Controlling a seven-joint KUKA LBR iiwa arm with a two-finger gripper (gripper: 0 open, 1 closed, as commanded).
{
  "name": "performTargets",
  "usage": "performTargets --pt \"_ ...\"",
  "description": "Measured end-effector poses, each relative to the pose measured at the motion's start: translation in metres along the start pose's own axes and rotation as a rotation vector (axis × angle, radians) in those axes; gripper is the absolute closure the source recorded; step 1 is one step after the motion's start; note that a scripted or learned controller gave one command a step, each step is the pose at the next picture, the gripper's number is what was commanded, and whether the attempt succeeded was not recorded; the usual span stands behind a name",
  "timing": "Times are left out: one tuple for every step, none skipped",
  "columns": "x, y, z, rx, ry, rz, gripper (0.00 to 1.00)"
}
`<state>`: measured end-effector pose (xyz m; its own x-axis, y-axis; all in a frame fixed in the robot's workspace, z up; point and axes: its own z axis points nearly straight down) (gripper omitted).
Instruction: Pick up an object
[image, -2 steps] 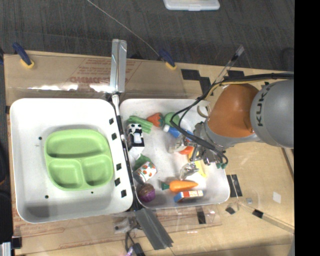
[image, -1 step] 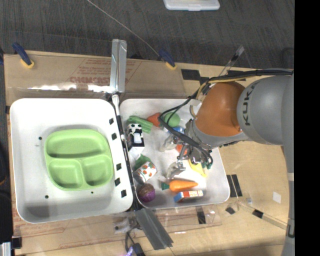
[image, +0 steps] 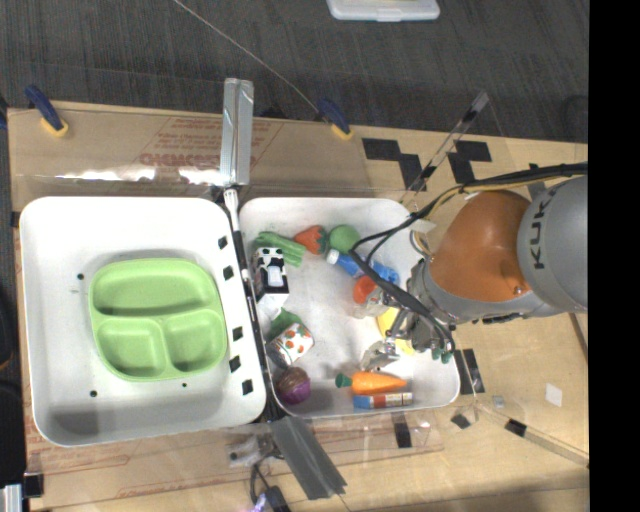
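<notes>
Camera view, fingers (image: 385, 352) state unclear, over rt bin (image: 330, 212), near carrot (image: 380, 381)

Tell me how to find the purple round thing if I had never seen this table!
Look at the right white bin, the one crowded with toys, beside the bin holding the green tray. Go to its near left corner, by the divider. The purple round thing sits there, dark and ball-shaped, just below a small white cup with red spots.

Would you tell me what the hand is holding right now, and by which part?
It cannot be told: the hand is low among the toys in the right bin, just above the orange carrot.
</notes>
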<state>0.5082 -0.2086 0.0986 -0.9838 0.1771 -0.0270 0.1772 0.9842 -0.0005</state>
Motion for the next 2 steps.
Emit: performTargets --pt "0.0 0.002 -0.01 0.0 0.005 -0.01 1.0" --pt "-0.095 0.016 -0.004 -0.005 0.023 -0.328 1.0"
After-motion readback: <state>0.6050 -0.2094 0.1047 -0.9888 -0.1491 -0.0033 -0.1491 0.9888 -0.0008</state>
